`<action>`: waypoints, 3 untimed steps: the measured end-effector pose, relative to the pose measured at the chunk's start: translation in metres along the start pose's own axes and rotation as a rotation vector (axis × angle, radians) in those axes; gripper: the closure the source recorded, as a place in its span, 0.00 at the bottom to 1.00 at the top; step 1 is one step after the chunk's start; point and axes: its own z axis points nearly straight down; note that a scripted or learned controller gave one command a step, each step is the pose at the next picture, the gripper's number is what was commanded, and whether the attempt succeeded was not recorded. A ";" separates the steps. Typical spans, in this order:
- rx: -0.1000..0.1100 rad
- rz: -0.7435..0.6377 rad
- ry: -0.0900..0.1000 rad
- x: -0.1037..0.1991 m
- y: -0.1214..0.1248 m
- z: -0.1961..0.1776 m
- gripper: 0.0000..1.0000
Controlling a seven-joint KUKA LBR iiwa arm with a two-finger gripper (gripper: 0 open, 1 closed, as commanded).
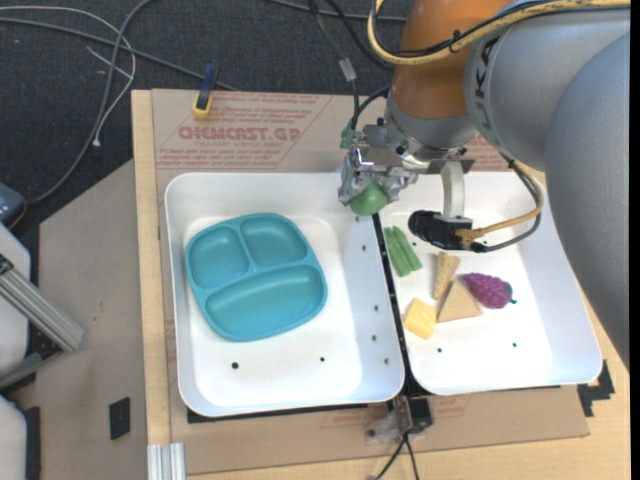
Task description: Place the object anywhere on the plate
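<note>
The tool (362, 183) hangs over the seam between the two white bins, at the far end, and it is clamped on one green round object (368, 200) that sits between its fingers, up off the bin floor. From that object, the one teal plate (257, 274) lies at about eight o'clock, flat in the left bin (200, 368) with three compartments, nothing on it. The raised rims where the bins meet run between the tool and the plate.

In the right bin (540, 358), five loose pieces: one green strip (404, 251) just at five o'clock from the tool, one tan cone (443, 273), one tan wedge (459, 303), one yellow cube (420, 318) and one purple grape bunch (488, 289) touching the wedge. A black fitting (440, 229) on the arm's cable hangs above them.

On the cardboard (250, 128) behind the bins, at eleven o'clock, sits one blue-and-yellow clip (206, 88). Cables (120, 43) trail over the dark floor beyond the bench.
</note>
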 end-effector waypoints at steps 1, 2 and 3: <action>0.006 0.001 0.000 0.051 -0.017 0.014 1.00; 0.004 0.004 -0.001 0.063 -0.019 0.014 1.00; 0.005 0.005 -0.001 0.056 -0.020 0.014 1.00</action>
